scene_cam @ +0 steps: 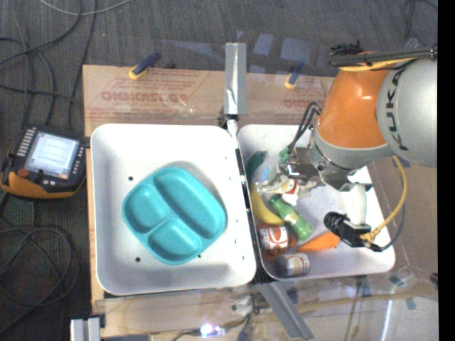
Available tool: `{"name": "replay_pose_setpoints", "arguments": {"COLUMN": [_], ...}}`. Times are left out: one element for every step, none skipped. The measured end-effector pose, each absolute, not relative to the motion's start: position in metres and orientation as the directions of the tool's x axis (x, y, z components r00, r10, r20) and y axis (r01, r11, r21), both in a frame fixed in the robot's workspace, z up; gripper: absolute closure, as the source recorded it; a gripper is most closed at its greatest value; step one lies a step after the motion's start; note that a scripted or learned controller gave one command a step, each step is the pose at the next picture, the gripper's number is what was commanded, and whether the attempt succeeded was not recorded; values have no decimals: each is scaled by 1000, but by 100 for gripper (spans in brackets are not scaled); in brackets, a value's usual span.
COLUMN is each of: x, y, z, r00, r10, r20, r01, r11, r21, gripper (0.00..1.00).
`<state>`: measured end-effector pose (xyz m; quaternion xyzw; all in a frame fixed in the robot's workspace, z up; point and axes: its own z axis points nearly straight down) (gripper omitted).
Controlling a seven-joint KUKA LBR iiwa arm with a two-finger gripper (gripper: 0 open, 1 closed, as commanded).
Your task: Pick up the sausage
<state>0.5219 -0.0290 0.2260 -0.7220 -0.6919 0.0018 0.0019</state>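
While the arm hangs over the right-hand side of the table, the scene reads as follows. Far left, on the floor, lies a handheld control pendant [43,163]. The left bin [106,261] carries a teal divided plate [175,214]. The right bin [380,261] carries a heap: a banana [259,206], a green bottle [293,219], a carrot [319,243] and a grey can [292,264]. The likeliest sausage [274,237], a reddish-brown piece low in that heap and touching the banana, cannot be identified with certainty. The gripper [288,172] sits above the heap's upper end; whether it is open or closed cannot be told. Nothing appears lifted, so the pick itself seems yet to be done. Faint red print on the cardboard [149,94] seems to read "CHEMCAST"; the arm [370,116] bears "KUKA", partly cut off.
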Motion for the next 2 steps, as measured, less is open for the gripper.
{"name": "replay_pose_setpoints", "arguments": {"x": [549,516], "y": [39,-13], "z": [300,229], "r00": [221,131], "r10": [975,991], "r20": [-2,-1], "r01": [975,991], "r11": [-221,-131], "r21": [-3,-5], "gripper": [100,100]}}
